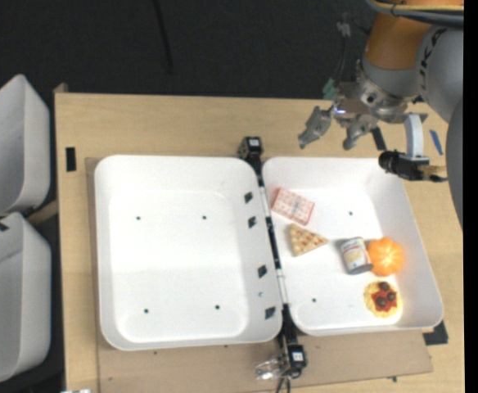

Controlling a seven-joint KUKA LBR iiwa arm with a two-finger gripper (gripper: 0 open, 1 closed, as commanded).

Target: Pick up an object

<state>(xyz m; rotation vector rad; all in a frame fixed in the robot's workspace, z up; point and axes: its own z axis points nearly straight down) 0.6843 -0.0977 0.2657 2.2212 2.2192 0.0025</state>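
Orange (385, 255) sits in the right bin (329, 178), lower right of the frame, touching a small can (353, 255). My claw (331, 132) hangs wide and empty above the bin's top edge. I think the orange could roll, or the can get bumped.

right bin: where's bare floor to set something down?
Free: back right of the right bin, beyond the can and orange; also front left, below the pizza slice. Crowded: near-right corner with can, orange and tart. Left bin floor is bare.
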